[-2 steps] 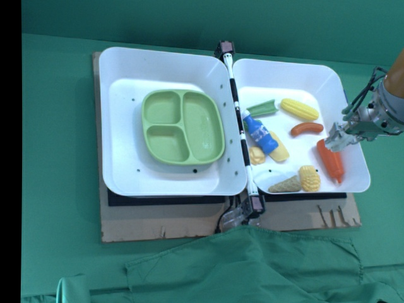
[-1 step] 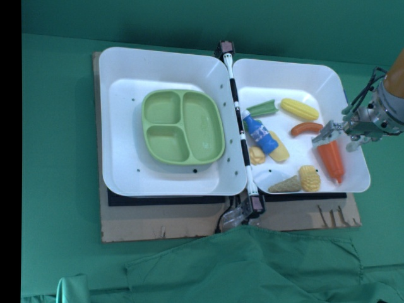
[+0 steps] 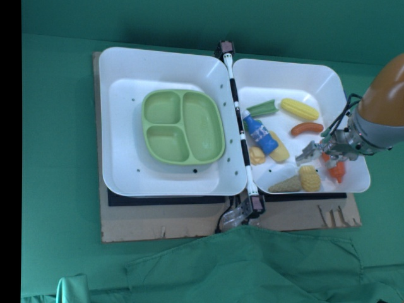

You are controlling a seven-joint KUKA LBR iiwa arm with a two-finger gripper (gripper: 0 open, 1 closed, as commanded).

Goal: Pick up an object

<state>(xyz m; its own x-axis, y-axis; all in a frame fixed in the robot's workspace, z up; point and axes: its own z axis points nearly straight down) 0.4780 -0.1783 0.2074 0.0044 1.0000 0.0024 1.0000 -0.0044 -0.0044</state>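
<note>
- The tool is seen at the arm's end over the right bin, near that bin's lower right part. Whether the tool is apart or together cannot be told, and no object is seen clamped in it.
- The arm is seen entering from the right edge, with the orange band above the grey wrist.
- A yellow corn cob lies just below the tool, its long axis running roughly up and down in the view.
- A tan cone-shaped piece lies just beside the cob on its left, long axis near horizontal, its narrow end pointing left.
- An orange-red piece lies just right of the cob, partly covered by the wrist; its shape cannot be told.
- A red sausage lies above the tool, long axis near horizontal, slightly curved.
- A long yellow corn-like piece lies above the sausage, long axis sloping down to the right.
- A green vegetable piece lies to its left, long axis rising to the right.
- A blue bottle-like piece lies near the bin's left wall, long axis sloping down to the right, resting on a yellow piece.
- The left bin holds a green divided plate with three compartments.
- Both bins stand on a cardboard sheet on the green worktop.
</note>
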